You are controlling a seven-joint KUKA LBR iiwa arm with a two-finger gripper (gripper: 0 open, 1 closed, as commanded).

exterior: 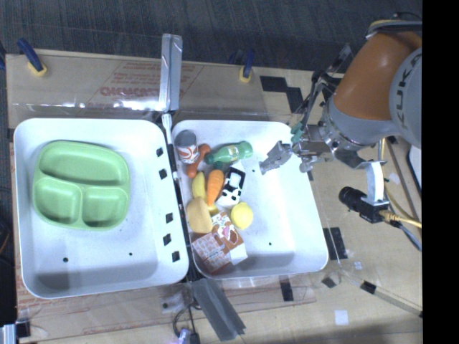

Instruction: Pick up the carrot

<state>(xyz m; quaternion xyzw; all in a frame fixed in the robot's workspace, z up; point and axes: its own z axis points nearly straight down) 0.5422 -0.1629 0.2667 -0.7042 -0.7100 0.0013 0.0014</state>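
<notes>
Your claw (276, 156) hangs over the right bin (301, 228), near its far right corner. It holds nothing. You cannot tell if it is spread or pressed together, because it looks small and blurry from up here.

The carrot (214, 185) lies in the same bin, close to the left wall, well apart from the claw. So the pick has not begun. You must move left, come down and grab it.

The carrot is packed in tight. A yellow piece (199, 186) touches one side and a black and white box (231, 185) the other. A green bottle (231, 152) lies just behind. The carrot's far end hides among the toys there.
</notes>
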